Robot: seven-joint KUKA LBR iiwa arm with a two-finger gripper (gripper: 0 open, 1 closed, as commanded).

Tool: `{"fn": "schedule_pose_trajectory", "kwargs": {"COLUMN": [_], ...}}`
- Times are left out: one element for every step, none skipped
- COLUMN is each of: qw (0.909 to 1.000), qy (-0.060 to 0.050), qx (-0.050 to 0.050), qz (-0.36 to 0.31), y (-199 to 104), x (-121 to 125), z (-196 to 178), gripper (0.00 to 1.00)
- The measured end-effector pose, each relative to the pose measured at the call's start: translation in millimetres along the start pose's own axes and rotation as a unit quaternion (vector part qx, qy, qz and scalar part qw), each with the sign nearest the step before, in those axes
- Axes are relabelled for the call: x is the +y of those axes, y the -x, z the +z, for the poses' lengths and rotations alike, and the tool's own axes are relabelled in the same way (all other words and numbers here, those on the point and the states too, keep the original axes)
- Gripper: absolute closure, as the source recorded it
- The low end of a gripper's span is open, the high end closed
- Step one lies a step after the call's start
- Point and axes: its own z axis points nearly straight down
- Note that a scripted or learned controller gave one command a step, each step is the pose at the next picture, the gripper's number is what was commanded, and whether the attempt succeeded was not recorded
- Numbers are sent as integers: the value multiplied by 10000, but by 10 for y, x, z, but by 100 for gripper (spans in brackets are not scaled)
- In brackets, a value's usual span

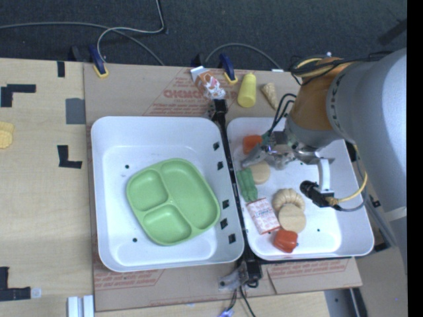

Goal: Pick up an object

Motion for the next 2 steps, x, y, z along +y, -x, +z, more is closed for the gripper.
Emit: {"fn": "schedule_pose_trajectory", "kwargs": {"qw": [10000, 10000], "qy": [-82, -89], "qx": [2, 3], "qz": [-7, -9], "y": [-98, -35], "x": [470, 520], "z": [74, 73], "gripper": [0, 0]}}
